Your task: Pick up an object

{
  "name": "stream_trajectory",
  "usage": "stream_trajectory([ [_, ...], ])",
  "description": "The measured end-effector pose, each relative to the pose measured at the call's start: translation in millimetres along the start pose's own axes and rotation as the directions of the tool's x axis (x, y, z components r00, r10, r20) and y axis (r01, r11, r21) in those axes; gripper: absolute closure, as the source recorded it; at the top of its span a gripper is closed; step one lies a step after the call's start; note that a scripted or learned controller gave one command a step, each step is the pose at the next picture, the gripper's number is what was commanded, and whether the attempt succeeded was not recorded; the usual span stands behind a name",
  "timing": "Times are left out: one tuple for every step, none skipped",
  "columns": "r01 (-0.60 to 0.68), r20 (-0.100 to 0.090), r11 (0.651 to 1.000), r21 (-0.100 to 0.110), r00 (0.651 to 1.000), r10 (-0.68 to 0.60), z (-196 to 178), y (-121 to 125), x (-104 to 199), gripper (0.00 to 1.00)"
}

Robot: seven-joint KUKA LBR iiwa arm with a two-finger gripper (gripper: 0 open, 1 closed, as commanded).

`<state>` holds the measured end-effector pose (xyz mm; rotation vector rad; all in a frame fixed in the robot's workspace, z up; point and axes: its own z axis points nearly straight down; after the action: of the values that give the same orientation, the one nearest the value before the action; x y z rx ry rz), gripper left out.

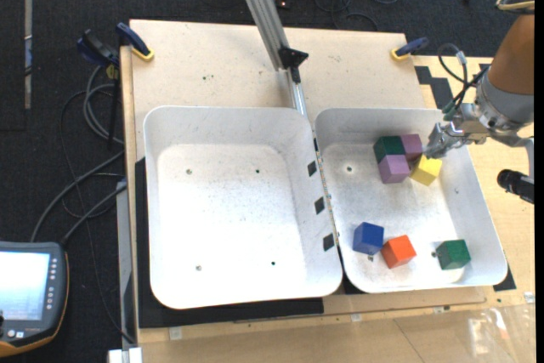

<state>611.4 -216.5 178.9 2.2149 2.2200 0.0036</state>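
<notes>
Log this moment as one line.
gripper at yellow cube | right white bin | grasp unconfirmed | other cubes untouched

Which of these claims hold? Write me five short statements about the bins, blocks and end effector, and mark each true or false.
1. All the blocks lie in the right bin. True.
2. The orange block sits between the blue block and a green block. True.
3. The end effector hangs over the left bin. False: it is at the right bin's upper right, by the yellow block.
4. The purple block lies alone near the bin's front edge. False: it sits in the cluster at the back, against another green block.
5. The yellow block lies right of the purple block. True.
</notes>
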Motion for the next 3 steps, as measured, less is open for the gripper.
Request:
stream_trajectory([
  [0.002,0.0,1.0,-0.002,1.0,-0.002,-51,7,9,1.0],
  [0.001,0.0,1.0,0.0,1.0,-0.001,-83,8,9,1.0],
  [0.004,-0.004,1.0,0.007,1.0,-0.004,-72,1,54,1.0],
])
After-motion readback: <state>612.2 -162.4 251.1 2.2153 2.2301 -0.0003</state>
